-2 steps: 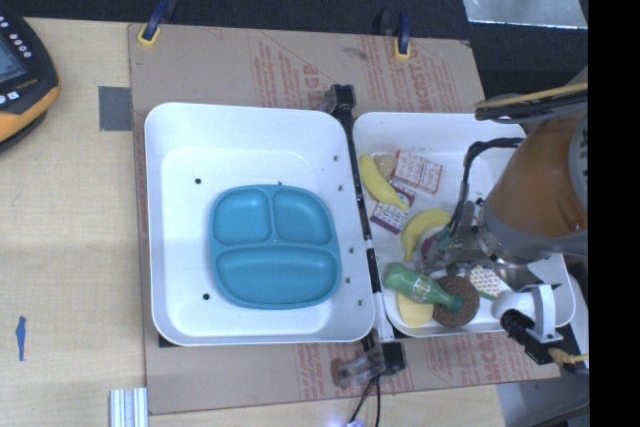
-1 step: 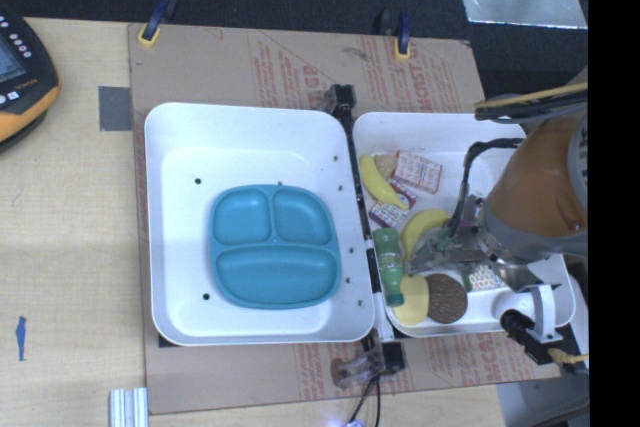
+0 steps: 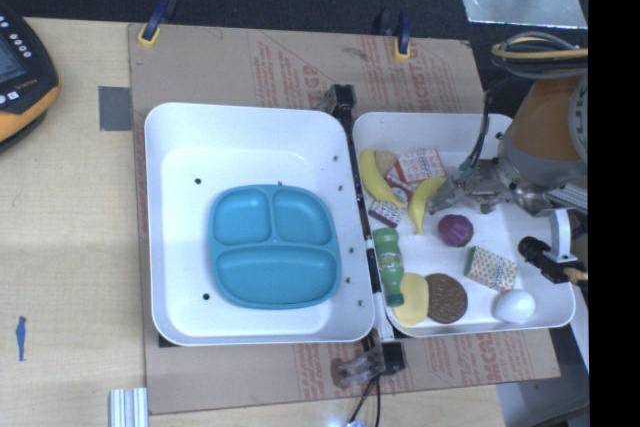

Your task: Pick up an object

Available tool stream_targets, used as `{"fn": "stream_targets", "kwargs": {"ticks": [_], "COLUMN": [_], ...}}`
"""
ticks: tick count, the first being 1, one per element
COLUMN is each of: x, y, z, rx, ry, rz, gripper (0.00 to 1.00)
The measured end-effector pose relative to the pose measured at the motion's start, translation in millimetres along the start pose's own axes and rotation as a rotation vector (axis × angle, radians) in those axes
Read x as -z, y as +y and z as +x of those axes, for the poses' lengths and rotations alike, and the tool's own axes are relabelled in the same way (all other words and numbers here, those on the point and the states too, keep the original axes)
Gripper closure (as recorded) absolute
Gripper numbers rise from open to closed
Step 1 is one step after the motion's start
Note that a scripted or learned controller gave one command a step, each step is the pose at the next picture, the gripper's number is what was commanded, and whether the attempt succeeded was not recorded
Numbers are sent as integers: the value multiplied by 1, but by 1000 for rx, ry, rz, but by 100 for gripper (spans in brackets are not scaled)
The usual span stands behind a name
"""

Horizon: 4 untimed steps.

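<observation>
The grey arm with its orange band enters from the right over the right-hand white bin (image 3: 365, 130). Its two-finger gripper (image 3: 470, 183) sits low near the bin's upper middle, just above a purple round object (image 3: 455, 230); whether it is spread or pressed together cannot be told, and nothing is seen between its tips. Nearby lie two yellow bananas (image 3: 374, 177), a green bottle (image 3: 388, 265) and a brown disc (image 3: 446, 298). The left-hand white bin (image 3: 170, 145) holds a blue compartmented plastic plate (image 3: 273, 245).
</observation>
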State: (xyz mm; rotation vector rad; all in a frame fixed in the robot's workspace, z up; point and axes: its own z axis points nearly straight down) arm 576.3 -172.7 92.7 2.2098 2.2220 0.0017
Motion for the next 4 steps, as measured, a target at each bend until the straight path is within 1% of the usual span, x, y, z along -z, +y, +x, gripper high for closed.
{"fn": "stream_targets", "kwargs": {"ticks": [1, 2, 3, 4], "x": [-1, 0, 10, 135], "y": [-100, -17, -21, 9], "z": [24, 7, 7, 88], "rx": [-3, 1, 0, 8], "ry": [10, 3, 5, 7], "rz": [19, 2, 10, -5], "gripper": [0, 0, 100, 100]}}
